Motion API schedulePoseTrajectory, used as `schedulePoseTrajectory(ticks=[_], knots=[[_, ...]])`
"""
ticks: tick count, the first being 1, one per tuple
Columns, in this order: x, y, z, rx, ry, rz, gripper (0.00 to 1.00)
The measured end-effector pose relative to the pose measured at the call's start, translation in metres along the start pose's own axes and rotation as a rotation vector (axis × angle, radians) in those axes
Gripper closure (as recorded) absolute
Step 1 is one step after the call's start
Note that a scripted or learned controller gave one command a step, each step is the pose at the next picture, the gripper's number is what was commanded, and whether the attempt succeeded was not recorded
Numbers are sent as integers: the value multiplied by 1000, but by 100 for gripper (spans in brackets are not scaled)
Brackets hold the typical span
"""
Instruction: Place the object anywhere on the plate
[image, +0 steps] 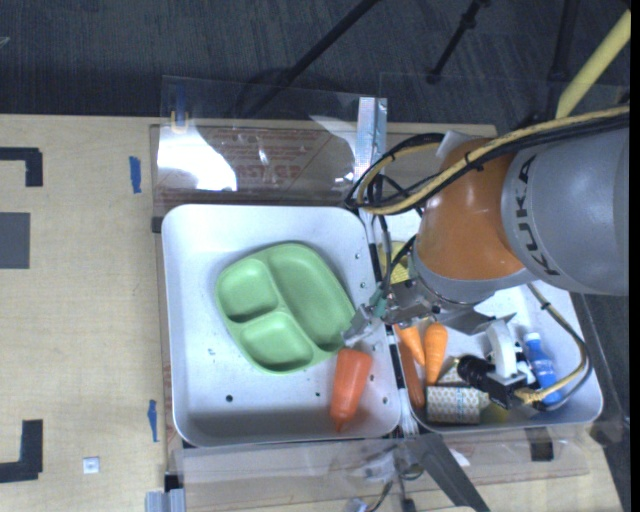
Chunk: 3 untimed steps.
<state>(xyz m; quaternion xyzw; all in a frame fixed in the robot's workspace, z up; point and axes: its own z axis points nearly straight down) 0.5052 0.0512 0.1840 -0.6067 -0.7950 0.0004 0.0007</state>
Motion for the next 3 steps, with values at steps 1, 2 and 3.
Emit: schedulePoseTrajectory(ticks=[1, 2, 3], knots=[[0, 1, -9, -2, 0, 2, 100], [0, 1, -9, -2, 0, 1, 0], [46, 43, -48, -2, -1, 305, 0]])
